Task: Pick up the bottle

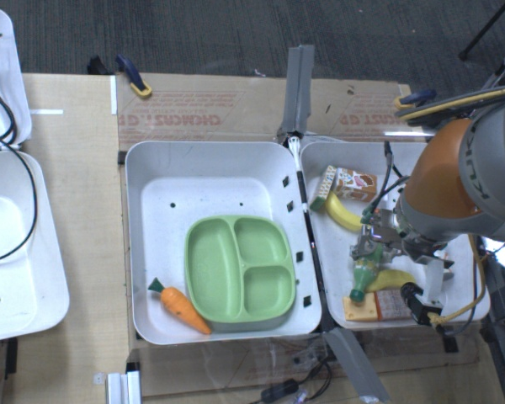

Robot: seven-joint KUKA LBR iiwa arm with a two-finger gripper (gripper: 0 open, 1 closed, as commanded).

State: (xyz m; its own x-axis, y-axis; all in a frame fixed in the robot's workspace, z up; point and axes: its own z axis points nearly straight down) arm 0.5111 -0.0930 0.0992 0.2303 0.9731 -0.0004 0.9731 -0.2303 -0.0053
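Green bottle (363,279), one, beside two bananas (343,215); the gripper (371,247) above it, grip unclear.

Even, bright light from above me, soft short shadows inside my two white bins (143,225), mild sheen on the green plate (240,268), dark carpet (236,15) dim behind the bench (76,141), slight softness overall, my arm (454,175) a little blurred

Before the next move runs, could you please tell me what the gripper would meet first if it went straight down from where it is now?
Most likely the green bottle, which lies right under the gripper in the right bin, beside a banana. Depth is hard to judge from this slanted view.
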